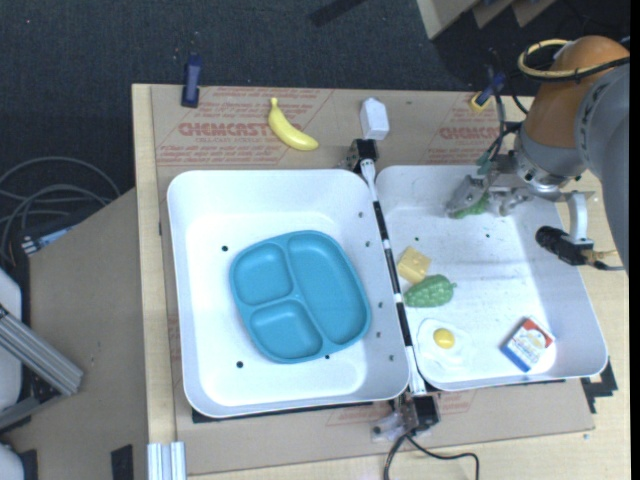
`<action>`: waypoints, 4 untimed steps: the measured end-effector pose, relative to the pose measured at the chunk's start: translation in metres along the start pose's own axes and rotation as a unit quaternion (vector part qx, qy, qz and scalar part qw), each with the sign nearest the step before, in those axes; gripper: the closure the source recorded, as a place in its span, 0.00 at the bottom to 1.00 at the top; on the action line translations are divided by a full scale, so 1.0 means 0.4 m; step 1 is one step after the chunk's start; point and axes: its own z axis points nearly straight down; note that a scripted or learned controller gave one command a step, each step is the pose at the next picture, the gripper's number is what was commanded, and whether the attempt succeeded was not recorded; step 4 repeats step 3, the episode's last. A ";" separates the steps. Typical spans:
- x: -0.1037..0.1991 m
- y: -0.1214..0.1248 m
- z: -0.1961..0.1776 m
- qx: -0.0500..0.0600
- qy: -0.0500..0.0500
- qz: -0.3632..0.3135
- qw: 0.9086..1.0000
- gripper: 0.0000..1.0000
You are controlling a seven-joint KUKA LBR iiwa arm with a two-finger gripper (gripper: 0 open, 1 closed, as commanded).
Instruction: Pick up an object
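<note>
Camera view shows my gripper (478,196) low in the right bin's (560,353) far corner; I cannot tell its state, though something greenish sits at its tip. To lift well I should rise straight, clear of the wall. That bin holds one yellow block (412,264), one green piece (430,291), one fried egg (443,340), one small carton (526,343). One blue tray (298,295) fills the left bin (200,218); one banana (290,128) lies on the desk (160,268).
</note>
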 end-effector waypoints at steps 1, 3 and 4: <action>-0.027 0.000 0.000 0.000 0.000 0.000 1.000 0.00; 0.098 -0.004 -0.023 0.006 0.001 0.000 1.000 1.00; 0.098 -0.004 -0.023 0.006 0.001 0.000 1.000 1.00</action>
